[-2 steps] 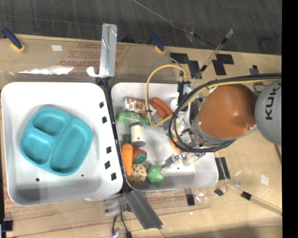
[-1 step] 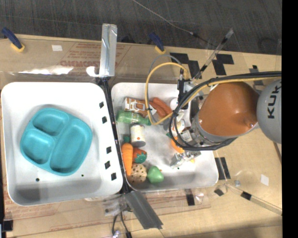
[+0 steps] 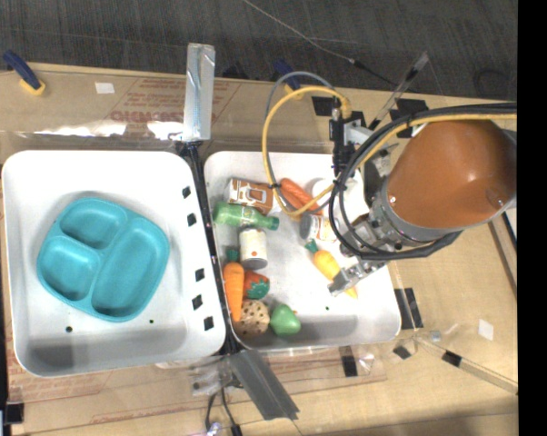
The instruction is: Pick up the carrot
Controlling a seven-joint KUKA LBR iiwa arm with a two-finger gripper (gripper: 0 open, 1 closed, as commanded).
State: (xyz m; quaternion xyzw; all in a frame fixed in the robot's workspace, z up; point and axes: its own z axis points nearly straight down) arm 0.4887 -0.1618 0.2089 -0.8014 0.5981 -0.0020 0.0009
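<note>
While the arm [image 3: 442, 184] reached in from the right over the right-hand bin [image 3: 382, 309], its big orange band hid most of the wrist, and the gripper [image 3: 344, 282] poked out below it, down near the middle of that bin's floor. Whether it was open or closed, I couldn't tell from this angle, and nothing could be seen caught in it. A small yellow toy [image 3: 324, 262] lay just beside the gripper's tip, on its left. The carrot [image 3: 233, 288] sat well apart from all that, over by the bin's left wall, lying lengthwise with its thick end toward the top of the view and its point toward the front. A strawberry [image 3: 256, 286] was tucked right against the carrot's right side, with a brown dotted ball [image 3: 253, 315] and a green pepper [image 3: 285, 320] just below them. Above the carrot stood a small white can [image 3: 253, 247], then a green bottle [image 3: 244, 217] lying on its side, and a brown carton [image 3: 250, 193] behind that. Over in the left bin [image 3: 24, 243] rested a teal divided plate [image 3: 103, 258].
</note>
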